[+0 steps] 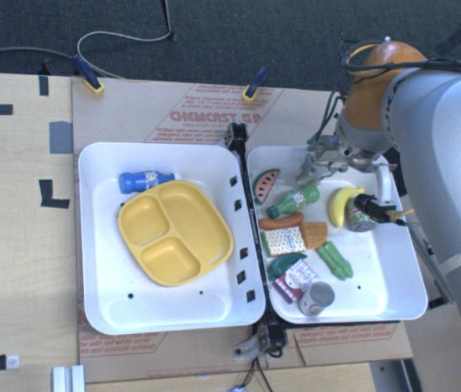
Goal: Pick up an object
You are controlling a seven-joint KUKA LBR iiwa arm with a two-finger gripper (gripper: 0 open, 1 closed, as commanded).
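**Pincer low over cluttered right bin, nothing lifted**

Left shallow white bin [99, 300] carries a yellow divided plastic tray [175, 231] and a blue bottle [144, 180], well apart from the arm. Right white bin [393, 288] crowds the likely targets together: green bottle [294, 201], yellow banana [341, 206]. Pincer [321, 163] hangs near the green bottle; spread or pressed together, cannot tell.

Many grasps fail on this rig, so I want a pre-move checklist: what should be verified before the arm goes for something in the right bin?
1. Claw over right bin: ok.
2. Claw carries nothing: cannot tell.
3. Target near claw: ok, green bottle just below it.
4. Bottle has space around it: not ok, sausage touches it, watermelon slice sits close.
5. Cables clear of items: cannot tell.
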